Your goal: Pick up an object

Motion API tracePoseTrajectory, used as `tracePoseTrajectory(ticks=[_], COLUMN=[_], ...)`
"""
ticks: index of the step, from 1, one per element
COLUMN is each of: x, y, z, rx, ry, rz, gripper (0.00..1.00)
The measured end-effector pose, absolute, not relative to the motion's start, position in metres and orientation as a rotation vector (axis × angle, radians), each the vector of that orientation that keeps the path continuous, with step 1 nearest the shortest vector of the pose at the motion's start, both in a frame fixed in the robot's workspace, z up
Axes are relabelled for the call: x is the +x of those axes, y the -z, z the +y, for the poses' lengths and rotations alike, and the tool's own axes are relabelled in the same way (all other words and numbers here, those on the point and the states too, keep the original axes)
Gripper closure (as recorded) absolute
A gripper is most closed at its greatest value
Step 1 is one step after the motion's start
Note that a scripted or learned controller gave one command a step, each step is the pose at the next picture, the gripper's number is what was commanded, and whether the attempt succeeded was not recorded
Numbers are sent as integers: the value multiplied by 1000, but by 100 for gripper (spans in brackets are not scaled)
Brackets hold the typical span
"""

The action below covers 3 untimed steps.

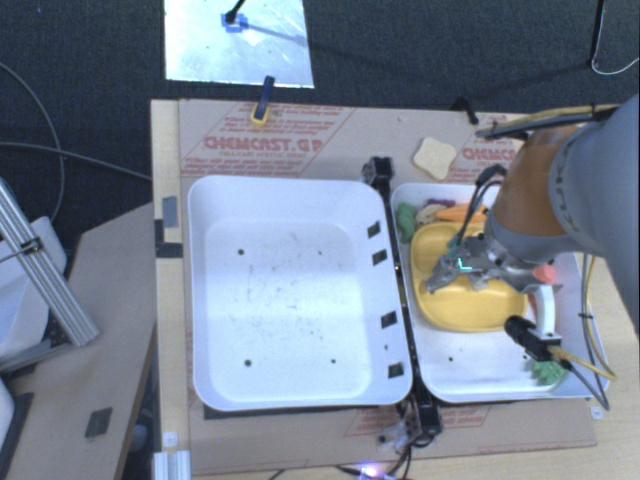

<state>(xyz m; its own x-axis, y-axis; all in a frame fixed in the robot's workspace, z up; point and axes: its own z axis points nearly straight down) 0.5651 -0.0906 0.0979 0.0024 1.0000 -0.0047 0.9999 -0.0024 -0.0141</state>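
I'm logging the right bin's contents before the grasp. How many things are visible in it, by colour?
Yellow: 1, the large yellow piece.
Green: 2, a green piece in the far left corner, a second green piece at the near right edge.
Orange: 1, an orange piece by the far wall.
Total: 4 told apart; the arm covers part of the right bin.

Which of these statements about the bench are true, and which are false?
1. The gripper hangs over the yellow object. True.
2. The yellow object lies outside the bins. False: it lies in the right bin.
3. The tan piece lies inside the right bin. False: it lies on the bench, beyond that bin.
4. A green object lies in the right bin's near right corner. True.
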Motion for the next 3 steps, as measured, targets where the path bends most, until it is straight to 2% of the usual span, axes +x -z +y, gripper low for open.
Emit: tracePoseTrajectory(ticks=[1,2,3], x=[585,585,584], y=[-90,-100,-100], z=[-98,-99,-99], rx=[-2178,-2179,-2176], ry=[-76,-75,-78], rz=[-2169,-2178,-2177], gripper=[0,100,0])
